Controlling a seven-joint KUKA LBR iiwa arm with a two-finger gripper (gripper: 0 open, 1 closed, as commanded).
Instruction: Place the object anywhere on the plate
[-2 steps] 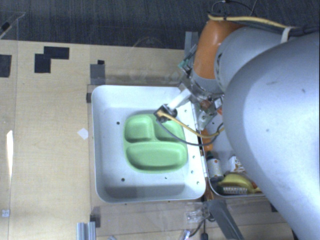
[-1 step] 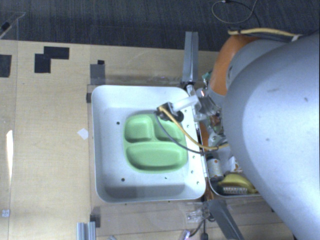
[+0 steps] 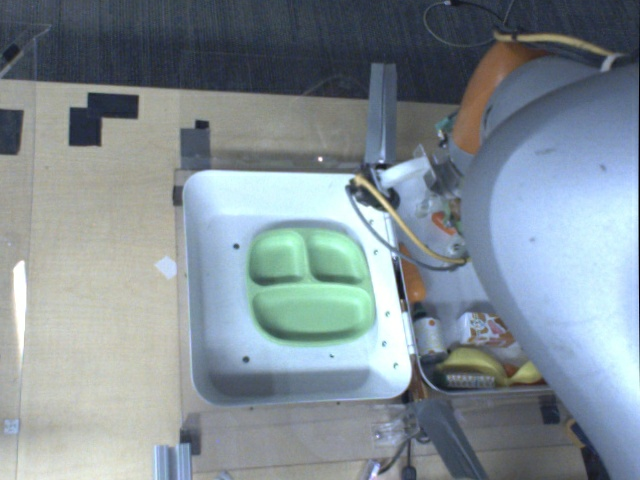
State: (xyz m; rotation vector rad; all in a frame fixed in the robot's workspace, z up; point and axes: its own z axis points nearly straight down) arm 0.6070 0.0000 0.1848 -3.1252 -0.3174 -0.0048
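Note:
A green plate (image 3: 308, 286) with three compartments lies in the middle of the left white bin (image 3: 215, 368). Nothing rests on the plate. The grey arm comes in from the right and covers most of the right bin. Its gripper (image 3: 440, 200) is low over the top left part of the right bin, mostly hidden by the wrist and cables. A small orange and white object (image 3: 443, 222) shows right under the wrist; whether it is between the fingers I cannot make out.
In the right bin (image 3: 440, 378) lie an orange piece (image 3: 411, 283) by the divider, a small can (image 3: 429, 334), a printed packet (image 3: 487, 327) and a yellow banana (image 3: 478, 365). A yellow and black cable (image 3: 400, 230) loops from the wrist over the divider.

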